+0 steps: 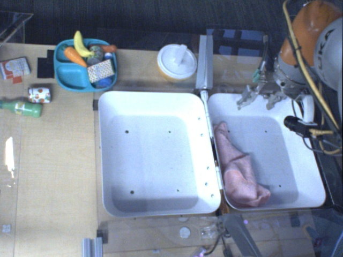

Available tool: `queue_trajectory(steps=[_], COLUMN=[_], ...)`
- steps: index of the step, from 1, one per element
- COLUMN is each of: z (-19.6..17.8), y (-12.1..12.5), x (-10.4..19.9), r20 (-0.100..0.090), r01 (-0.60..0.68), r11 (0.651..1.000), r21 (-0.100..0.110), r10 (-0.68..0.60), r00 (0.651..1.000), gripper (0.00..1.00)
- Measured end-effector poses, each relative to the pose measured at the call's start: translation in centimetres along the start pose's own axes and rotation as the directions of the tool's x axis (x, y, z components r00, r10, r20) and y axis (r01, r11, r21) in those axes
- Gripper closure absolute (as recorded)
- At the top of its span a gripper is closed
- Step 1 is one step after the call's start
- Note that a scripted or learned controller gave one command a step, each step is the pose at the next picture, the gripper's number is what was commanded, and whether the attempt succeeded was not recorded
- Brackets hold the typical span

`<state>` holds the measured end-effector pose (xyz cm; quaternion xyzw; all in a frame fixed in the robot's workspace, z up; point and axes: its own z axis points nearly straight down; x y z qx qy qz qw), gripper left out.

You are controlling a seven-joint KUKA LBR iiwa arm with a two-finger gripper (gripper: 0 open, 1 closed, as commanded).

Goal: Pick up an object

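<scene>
A crumpled pink cloth [239, 169] lies along the left side of the right bin [300, 159], running from near the divider down to the bin's front edge. My gripper [258, 99] hangs over the far edge of the right bin, up and to the right of the cloth. Its fingers [245, 99] are spread apart with nothing between them. The grey arm with its orange band [306, 25] comes in from the upper right.
The left bin [155, 154] sits beside the right one. On the bench behind are a blue tray of toy food [86, 63], a white lidded bowl [177, 61], a small can [39, 94] and a green bottle [21, 108]. Cables [313, 133] hang along the right bin's right rim.
</scene>
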<state>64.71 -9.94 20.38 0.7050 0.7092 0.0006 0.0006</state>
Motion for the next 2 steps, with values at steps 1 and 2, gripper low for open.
queue_trajectory(steps=[1,2], z=[10.8,7.0], y=[-3.1,1.0], x=[0.9,-7.3], r20=[0.0,0.003], r01=[0.006,0.154], r11=[1.0,0.988], r21=[-0.004,-0.004], r10=[-0.006,-0.153], r00=[1.0,0.988], gripper=[0.0,0.0])
